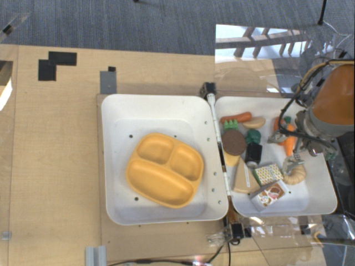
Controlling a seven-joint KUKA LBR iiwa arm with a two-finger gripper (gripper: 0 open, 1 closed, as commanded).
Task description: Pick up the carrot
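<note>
Probably a lab: bench (pixel 50 165), bins (pixel 116 148), loose cables (pixel 222 254).

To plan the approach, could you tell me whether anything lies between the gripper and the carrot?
Yes: a pale green piece lies just right of the carrot, on the line toward the gripper.

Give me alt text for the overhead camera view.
The gripper hangs over the right bin, by an orange carrot among small toy foods. A yellow divided tray lies in the left bin.
</note>
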